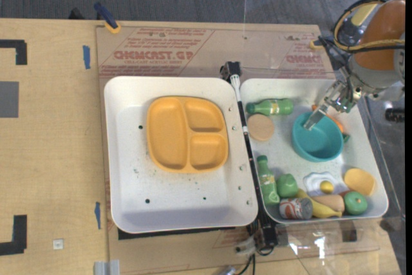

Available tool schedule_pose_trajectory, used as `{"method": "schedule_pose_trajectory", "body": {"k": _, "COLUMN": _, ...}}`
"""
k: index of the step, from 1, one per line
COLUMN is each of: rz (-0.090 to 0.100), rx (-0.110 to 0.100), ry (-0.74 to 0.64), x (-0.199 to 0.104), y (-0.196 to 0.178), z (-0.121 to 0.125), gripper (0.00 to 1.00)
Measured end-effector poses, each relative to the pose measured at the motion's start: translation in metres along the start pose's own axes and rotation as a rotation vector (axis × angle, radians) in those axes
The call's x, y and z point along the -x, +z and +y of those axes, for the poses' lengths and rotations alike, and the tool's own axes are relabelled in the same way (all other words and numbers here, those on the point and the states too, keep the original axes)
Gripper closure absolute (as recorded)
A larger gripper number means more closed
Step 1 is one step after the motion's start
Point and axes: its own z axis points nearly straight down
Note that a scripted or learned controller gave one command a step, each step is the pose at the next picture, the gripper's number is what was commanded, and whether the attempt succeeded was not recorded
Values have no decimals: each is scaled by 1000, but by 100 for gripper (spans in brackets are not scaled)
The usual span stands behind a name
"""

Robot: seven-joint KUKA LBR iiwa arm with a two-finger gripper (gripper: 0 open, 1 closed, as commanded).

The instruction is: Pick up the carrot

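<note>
My gripper [317, 118] hangs at the back of the right bin [380, 187], tilted down and to the left over the far rim of a teal bowl [317, 142]. Small orange patches that may be the carrot [344, 128] peek out at the bowl's right rim and just behind the gripper. Most of that object is hidden by the bowl and the gripper, so I cannot tell whether the gripper touches it.
The right bin also holds a green bottle [270, 107], a tan disc [261, 127], a second green bottle [266, 180], a green pepper [287, 185], a fried egg [321, 184], a can [296, 208], a banana [327, 204], a yellow piece [359, 181] and a green apple [356, 203]. A yellow divided plate [187, 134] lies in the left bin [129, 190].
</note>
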Motion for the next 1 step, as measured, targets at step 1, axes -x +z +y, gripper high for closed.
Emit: {"method": "schedule_pose_trajectory", "body": {"k": 1, "rz": -23, "rx": -2, "ry": -72, "x": -53, "y": -73, "z": -60, "gripper": 0}}
